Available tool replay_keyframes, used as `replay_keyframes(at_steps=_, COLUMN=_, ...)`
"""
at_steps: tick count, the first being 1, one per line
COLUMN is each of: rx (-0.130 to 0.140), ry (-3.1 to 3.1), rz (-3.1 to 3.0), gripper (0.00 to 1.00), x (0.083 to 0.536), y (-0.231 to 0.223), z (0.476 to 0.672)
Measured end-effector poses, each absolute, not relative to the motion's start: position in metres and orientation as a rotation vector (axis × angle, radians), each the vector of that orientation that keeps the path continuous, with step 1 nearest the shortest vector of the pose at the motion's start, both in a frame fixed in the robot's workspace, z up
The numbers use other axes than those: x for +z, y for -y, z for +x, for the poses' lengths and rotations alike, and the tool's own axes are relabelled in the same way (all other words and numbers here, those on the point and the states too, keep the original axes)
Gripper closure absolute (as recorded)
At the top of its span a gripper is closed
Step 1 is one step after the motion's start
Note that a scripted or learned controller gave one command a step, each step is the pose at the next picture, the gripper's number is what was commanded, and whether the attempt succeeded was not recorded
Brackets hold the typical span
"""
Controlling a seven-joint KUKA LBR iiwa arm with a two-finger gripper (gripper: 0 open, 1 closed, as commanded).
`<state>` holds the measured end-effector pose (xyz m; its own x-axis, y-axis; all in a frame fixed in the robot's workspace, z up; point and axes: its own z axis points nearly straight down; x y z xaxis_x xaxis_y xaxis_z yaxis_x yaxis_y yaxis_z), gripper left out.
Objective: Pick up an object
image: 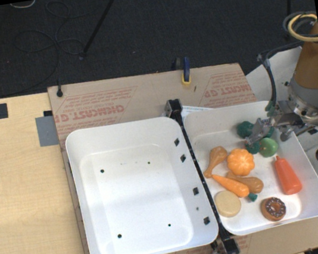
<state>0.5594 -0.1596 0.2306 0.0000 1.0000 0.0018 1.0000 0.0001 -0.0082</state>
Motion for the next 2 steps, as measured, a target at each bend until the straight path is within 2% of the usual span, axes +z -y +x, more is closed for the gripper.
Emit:
replay_keyframes(at_steps=1, rx=0.013, ry=2.213, rz=-2.205, gripper=0.0, x=0.151, y=0.096, z=0.532)
replay_keyframes(at_steps=2, rx=0.006, ry=2.221, rz=-2.213, gripper=0.0, x=0.082, y=0.112, z=0.599)
